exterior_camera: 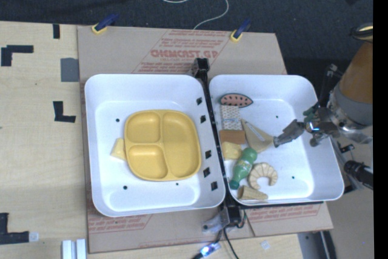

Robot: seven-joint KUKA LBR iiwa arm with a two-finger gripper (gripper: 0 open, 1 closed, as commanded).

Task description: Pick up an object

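Two shallow white plastic bins [103,94] on desk | left: one yellow four-section plate [162,144] | right: one green bottle [241,168] (among several toy foods) | hand [282,139] above right bin, grip state unclear

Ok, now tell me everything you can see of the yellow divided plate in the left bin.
The yellow divided plate is a rounded-square dish, apparently plastic, with raised ribs splitting it into three compartments: two smaller ones at the top and a wide one below. It lies flat, right side up, slightly rotated, near the middle of the left bin. Nothing sits in its compartments. A pale yellow wedge-shaped piece pokes out from under or against its left edge; whether it lies beneath the plate cannot be told.
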